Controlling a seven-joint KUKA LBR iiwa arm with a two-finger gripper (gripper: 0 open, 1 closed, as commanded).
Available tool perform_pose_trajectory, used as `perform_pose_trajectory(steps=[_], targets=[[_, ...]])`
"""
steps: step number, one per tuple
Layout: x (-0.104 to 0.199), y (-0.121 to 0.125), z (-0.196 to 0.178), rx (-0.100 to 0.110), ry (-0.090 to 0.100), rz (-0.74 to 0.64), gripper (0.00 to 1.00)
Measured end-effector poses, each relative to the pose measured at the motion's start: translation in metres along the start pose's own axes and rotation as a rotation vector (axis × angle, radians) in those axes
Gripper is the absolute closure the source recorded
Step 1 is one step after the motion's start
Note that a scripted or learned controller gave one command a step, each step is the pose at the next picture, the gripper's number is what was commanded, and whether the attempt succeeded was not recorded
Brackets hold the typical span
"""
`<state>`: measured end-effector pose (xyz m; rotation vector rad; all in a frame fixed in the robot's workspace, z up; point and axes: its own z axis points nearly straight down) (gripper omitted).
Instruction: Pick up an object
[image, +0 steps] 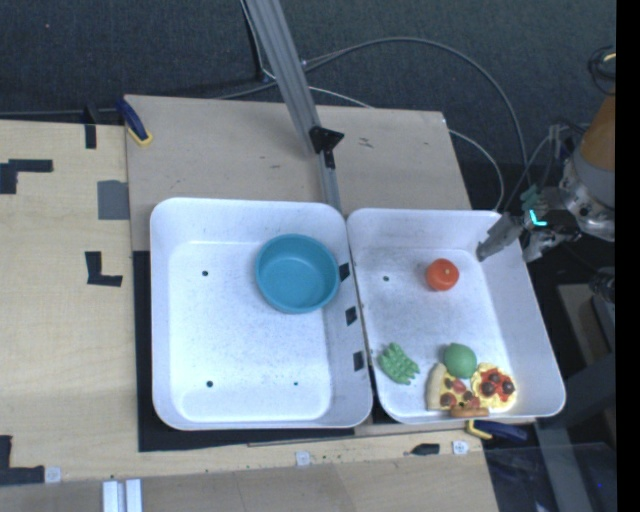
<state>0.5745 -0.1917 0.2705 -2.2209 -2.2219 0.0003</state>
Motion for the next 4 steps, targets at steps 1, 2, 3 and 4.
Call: perform_pose_trajectory(steps=[1,2,3,4], targets=[[0.000,0.000,0.000,0.000,0.000,0.000,0.00],[0.001,0.000,0.064,0.006,0.001,0.000,0.00],[0.010,-0.004,0.120,0.005,0.001,-0.001,0.00],[0.004,-0.007,0.180,0.004,0.001,0.000,0.00]])
